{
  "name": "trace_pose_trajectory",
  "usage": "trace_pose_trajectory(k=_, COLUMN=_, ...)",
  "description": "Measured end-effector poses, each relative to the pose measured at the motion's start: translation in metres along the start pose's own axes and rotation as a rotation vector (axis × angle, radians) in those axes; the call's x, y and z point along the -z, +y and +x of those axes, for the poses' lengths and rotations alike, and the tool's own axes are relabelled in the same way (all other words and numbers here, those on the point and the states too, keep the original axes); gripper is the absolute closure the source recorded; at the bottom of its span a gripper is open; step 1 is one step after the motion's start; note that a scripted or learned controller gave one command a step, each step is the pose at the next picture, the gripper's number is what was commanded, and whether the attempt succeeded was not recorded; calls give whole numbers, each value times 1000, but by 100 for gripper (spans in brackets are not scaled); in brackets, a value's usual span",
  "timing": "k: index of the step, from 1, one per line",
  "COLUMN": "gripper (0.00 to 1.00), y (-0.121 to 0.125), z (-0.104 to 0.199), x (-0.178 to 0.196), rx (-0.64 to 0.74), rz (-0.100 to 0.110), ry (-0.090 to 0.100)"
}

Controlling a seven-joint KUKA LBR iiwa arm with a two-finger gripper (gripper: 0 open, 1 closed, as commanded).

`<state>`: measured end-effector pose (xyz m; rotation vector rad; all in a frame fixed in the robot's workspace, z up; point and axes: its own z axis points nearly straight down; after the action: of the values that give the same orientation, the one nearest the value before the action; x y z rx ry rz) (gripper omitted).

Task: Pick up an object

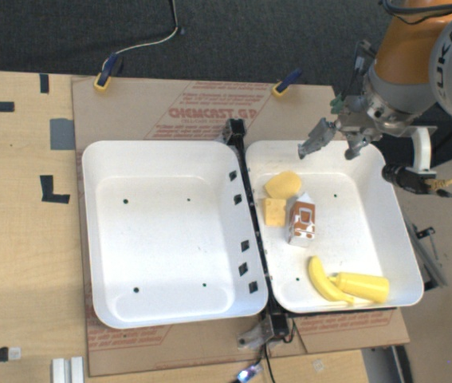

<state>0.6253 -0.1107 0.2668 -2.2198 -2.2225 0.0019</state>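
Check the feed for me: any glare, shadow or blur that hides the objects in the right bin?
Camera view: even lighting, no strong glare on the right bin; the banana and small carton look sharp with only soft shadows; the gripper is slightly blurred, casting no shadow over the objects.

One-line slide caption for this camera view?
Open tool hovers above the right bin holding banana, yellow bottle, small carton, and two yellow pieces.

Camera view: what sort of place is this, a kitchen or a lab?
Most likely a robotics lab bench for grasping trials: two white bins clamped onto cardboard, toy food such as a banana, and the arm's pincer hanging open over the right bin.
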Motion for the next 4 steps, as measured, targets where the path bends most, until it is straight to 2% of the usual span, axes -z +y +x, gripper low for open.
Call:
trace_pose_trajectory(k=1, gripper=0, y=-4, z=38, x=-89, rx=2, rz=9, ry=2)
trace_pose_trajectory(k=2, gripper=0, y=3, z=-7, x=-182, rx=-8, rz=-11, ry=4)
trace_pose_trajectory(k=3, gripper=0, y=45, z=-9, x=-182, rx=1, rz=-3, ry=0)
trace_pose_trajectory(k=4, gripper=100, y=44, z=-8, x=-171, rx=2, rz=-4, ry=1)
